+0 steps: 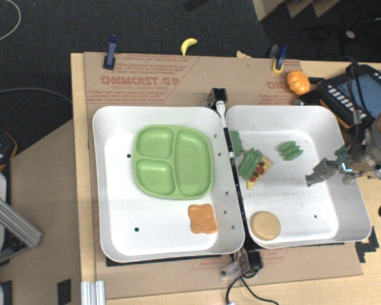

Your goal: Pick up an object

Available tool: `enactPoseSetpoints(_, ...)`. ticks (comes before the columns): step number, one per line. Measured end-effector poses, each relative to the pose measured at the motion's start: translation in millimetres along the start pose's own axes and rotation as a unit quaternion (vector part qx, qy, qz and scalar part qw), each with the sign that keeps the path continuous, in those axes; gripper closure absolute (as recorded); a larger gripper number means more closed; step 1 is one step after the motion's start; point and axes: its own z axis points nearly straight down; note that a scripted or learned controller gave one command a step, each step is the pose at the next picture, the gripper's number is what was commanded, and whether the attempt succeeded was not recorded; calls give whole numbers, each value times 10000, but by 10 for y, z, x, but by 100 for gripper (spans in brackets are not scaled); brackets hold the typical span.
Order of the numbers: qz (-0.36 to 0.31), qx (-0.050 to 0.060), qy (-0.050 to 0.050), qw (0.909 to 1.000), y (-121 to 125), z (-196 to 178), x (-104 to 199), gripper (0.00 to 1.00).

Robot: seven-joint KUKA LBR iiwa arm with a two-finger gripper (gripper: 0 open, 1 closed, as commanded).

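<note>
My gripper [327, 165] hangs over the right side of the right bin [343, 224], open, with nothing between its fingers. To its left a small green pod [290, 150] lies on the bin floor. Further left, a bunch of green leafy pieces [249, 161] with a small red and yellow item [259, 169] sits near the bin's left wall. A round tan biscuit [265, 225] rests at the bin's front left corner. The left bin [114, 202] holds a green divided plate [174, 161] and an orange waffle piece [202, 219].
Outside the bins, an orange fruit [298, 82] and a yellow banana [188, 44] lie at the back of the cardboard-covered bench [146, 81]. Blue clamps [110, 52] hold the board. A black device [346, 94] with cables sits at the back right.
</note>
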Motion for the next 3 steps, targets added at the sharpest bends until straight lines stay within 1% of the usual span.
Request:
enactPoseSetpoints(1,6,47,53,10000,-34,1236,-580,0)
enactPoseSetpoints(2,-59,-9,20,10000,-2,741,730,0)
enactPoseSetpoints(3,2,-12,-4,10000,-8,659,651,100)
